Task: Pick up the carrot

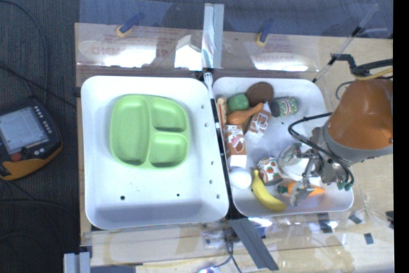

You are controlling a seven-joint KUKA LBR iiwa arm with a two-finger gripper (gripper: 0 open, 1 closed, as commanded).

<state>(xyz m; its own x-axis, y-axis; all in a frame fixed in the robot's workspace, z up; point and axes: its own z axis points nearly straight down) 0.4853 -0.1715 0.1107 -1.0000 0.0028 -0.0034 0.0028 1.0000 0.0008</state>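
A: What's on the counter (128, 48)?

B: Two white bins side by side. The left bin (96, 156) holds a green plate (149, 131) with three sections. The right bin (319, 99) is crowded with toy food.

A: Where's the carrot?

B: The carrot (305, 191) lies in the right bin's near right corner, orange, partly hidden by the gripper (305, 183). Just beside it, toward the bin's near edge, is a banana (265, 194).

A: And the arm?

B: The arm (361, 115), with its orange band, reaches in over the counter's right edge. The gripper hangs low over the carrot. Whether the fingers are apart or together, I cannot tell; cables and metal clutter that spot.

A: What else is in that bin?

B: Along the far edge, a green ball (238, 101), a brown lump (259, 92) and a small can (284, 105). A drumstick (245, 114) lies just nearer. A white egg (240, 179) sits by the divider, near the banana.
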